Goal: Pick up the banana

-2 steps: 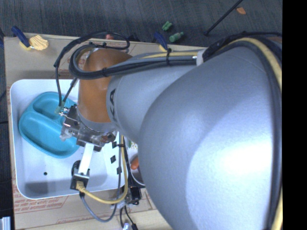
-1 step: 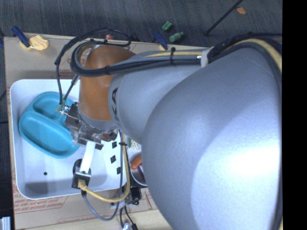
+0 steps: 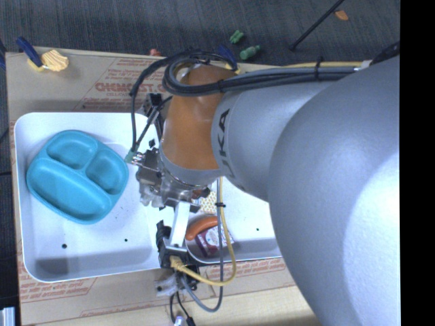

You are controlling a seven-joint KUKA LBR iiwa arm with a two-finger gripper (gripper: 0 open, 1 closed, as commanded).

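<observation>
Big grey arm (image 3: 326, 168) sprawls across the right bin (image 3: 255, 240), so we can't place the banana under it. The left bin (image 3: 81, 260) carries a blue divided plate (image 3: 76, 175). The gripper (image 3: 155, 185) hangs near where the bins meet; whether it is open or closed, we cannot tell. Our worry is that it closes blind on the orange-and-red item (image 3: 205, 233) nearby, or clips a rim.

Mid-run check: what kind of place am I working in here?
Probably a robotics lab test bench: a grey KUKA arm over white bins on cardboard, carpeted floor behind.
</observation>
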